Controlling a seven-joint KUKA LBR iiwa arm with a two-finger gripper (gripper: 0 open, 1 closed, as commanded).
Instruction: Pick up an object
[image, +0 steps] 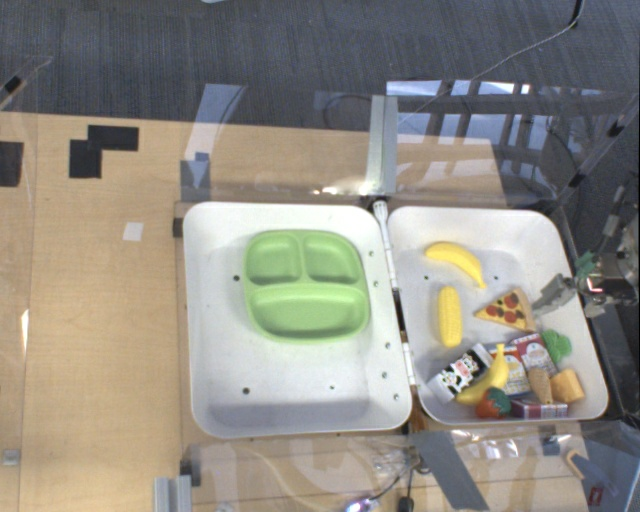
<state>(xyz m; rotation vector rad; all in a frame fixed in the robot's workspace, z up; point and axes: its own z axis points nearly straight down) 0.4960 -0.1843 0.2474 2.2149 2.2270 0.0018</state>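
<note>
The right bin (520, 222) holds toy food. A yellow banana (456, 261) lies near its back, and a corn cob (450, 315) stands on end below it. A pizza slice (507, 310) rests to the right of the corn. Piled in the front right corner are a black-and-white milk carton (459, 375), a second small banana (489, 375), a red-and-white packet (527, 355), a green piece (557, 345) and an orange block (567, 385). My gripper (556, 292) reaches in over the bin's right rim, just right of the pizza slice, with nothing seen in it.
The left bin (215, 380) bears a green divided plate (304, 283) at its middle. A metal divider (392, 300) separates the two bins. The arm's wrist (610, 278) hangs at the right edge. Wooden bench surface (90, 330) stretches to the left.
</note>
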